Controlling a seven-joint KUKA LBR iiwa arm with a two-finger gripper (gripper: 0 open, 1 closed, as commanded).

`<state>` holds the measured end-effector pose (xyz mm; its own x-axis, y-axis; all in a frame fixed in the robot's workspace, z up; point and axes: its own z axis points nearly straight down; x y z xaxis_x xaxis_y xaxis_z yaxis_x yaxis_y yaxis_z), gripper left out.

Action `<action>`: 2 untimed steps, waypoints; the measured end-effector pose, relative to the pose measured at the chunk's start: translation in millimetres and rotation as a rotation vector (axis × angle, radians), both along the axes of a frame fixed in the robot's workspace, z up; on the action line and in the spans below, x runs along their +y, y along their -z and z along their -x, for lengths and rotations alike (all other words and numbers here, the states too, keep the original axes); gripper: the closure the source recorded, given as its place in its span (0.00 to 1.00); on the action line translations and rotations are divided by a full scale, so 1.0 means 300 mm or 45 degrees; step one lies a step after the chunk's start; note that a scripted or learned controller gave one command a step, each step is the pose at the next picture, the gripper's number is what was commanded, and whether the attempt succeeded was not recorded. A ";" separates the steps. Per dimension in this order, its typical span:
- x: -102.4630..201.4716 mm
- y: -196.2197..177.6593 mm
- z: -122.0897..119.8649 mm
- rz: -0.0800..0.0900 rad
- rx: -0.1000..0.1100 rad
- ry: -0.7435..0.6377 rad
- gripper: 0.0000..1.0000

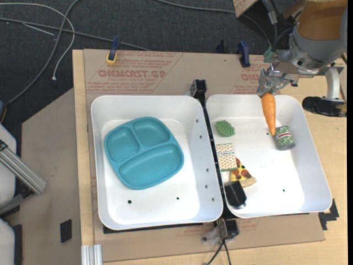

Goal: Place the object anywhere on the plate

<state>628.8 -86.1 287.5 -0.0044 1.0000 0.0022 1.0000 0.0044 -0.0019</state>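
Carrot (268,111), a small orange toy, hangs by its top end from the hand (268,88), whose fingers are closed on it above the right bin (309,164). It looks light, stiff and smooth, probably plastic, so the tapered body could slip; the thick top end where it is pinched seems the surest hold. Its tip dangles just beside a green-patterned can (284,137). The blue plate (144,152) lies well apart in the left bin (105,192) on the desk (83,120).
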 end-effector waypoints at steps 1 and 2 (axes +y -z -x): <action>0.172 0.067 0.093 -0.002 0.004 -0.001 1.00; 0.333 0.137 0.176 -0.001 0.005 -0.001 1.00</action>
<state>575.9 13.6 246.3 -0.0052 1.0000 0.0031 1.0000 0.0052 -0.0054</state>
